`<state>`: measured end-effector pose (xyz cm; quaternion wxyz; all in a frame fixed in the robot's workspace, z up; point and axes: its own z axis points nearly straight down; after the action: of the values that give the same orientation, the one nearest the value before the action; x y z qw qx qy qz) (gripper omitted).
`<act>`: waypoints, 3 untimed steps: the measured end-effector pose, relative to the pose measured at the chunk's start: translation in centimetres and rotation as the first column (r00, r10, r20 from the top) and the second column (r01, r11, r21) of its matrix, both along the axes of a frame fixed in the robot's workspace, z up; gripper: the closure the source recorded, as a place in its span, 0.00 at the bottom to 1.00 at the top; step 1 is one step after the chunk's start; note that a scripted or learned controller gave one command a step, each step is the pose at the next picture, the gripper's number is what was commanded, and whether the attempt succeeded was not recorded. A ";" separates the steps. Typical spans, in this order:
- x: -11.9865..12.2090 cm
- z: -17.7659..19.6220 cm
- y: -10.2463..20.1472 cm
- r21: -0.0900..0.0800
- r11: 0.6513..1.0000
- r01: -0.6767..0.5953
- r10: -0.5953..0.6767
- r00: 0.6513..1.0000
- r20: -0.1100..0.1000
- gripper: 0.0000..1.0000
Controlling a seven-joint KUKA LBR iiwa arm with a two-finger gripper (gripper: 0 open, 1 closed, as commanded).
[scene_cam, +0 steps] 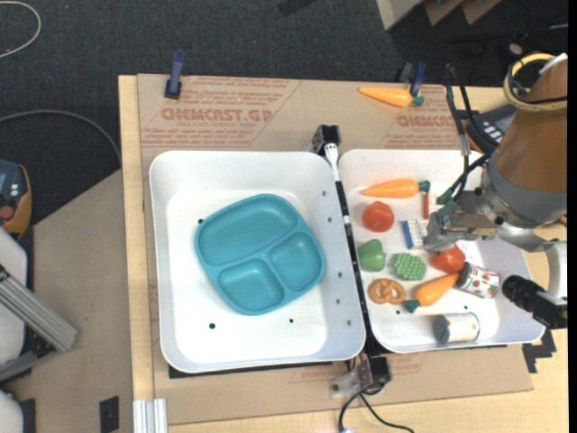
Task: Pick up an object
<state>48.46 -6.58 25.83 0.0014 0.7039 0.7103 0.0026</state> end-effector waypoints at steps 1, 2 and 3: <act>-0.6 -1.3 4.3 0.001 1.000 0.005 -0.005 1.000 -0.009 1.00; -0.5 -0.1 4.1 -0.001 1.000 0.009 -0.009 1.000 -0.005 1.00; 9.4 -2.8 6.3 -0.002 1.000 0.005 -0.005 1.000 0.000 1.00</act>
<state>57.82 -0.28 23.04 0.0022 0.7057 0.7085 0.0020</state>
